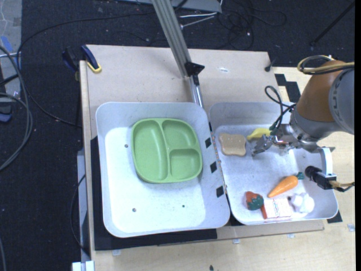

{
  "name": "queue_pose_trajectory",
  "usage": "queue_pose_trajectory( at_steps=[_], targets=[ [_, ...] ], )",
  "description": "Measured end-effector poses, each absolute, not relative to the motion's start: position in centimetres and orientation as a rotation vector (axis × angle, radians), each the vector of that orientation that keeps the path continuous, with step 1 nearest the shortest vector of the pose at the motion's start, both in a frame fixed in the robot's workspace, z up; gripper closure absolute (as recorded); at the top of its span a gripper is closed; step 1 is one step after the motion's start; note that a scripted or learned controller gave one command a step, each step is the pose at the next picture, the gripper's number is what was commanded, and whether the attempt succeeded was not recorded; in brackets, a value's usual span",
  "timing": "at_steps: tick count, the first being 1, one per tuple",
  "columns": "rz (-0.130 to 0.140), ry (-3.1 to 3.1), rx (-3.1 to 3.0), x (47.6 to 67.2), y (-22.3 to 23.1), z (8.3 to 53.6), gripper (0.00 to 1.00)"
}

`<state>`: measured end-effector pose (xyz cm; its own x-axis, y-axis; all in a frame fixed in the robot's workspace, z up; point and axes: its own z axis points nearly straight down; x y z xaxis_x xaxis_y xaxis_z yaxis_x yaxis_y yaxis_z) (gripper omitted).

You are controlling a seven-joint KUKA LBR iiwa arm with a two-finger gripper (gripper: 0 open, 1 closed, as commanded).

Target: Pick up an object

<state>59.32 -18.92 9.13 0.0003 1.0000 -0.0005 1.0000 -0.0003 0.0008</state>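
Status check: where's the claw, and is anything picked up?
Claw low in right bin, between bread slice and yellow piece. Nothing seen gripped. Carrot lies apart.

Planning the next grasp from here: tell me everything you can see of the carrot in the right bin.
The carrot is a small toy-like piece, smooth orange body tapering to a point, with a short green stub at its thick end. It lies flat on the floor of the right bin, toward the near right part, slanted with its green end up-right and tip down-left. Its tip comes close to the red and white carton; contact is unclear. The gripper is apart from it, farther back.
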Motion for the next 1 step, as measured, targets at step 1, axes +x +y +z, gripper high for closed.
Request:
queue_pose_trajectory(
  at_steps=[1],
  targets=[
    [0.002,2.218,2.218,59.39,-18.96,10.36,1.0]
  ],
)
